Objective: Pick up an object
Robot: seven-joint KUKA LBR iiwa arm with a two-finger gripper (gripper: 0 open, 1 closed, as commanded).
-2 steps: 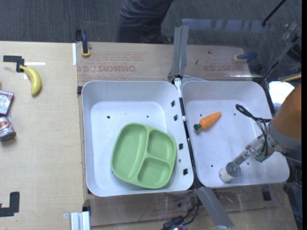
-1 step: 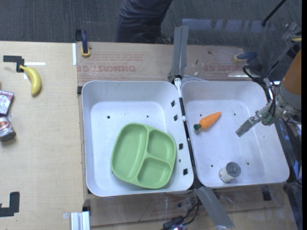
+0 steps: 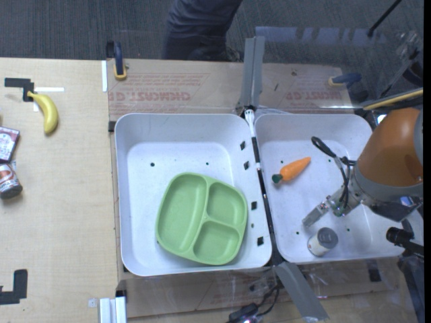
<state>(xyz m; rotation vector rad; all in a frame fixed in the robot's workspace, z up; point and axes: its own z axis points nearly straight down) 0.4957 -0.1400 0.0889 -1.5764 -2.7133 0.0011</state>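
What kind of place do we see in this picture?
Probably a robot test bench in a lab. Two white bins sit side by side on a wooden bench, a grey arm's gripper reaches in, and the props are toys: carrot, green plate.

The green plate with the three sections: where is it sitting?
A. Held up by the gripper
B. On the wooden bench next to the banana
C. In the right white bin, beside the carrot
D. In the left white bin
D. The green plate lies flat on the floor of the left white bin, while the carrot lies in the right white bin.
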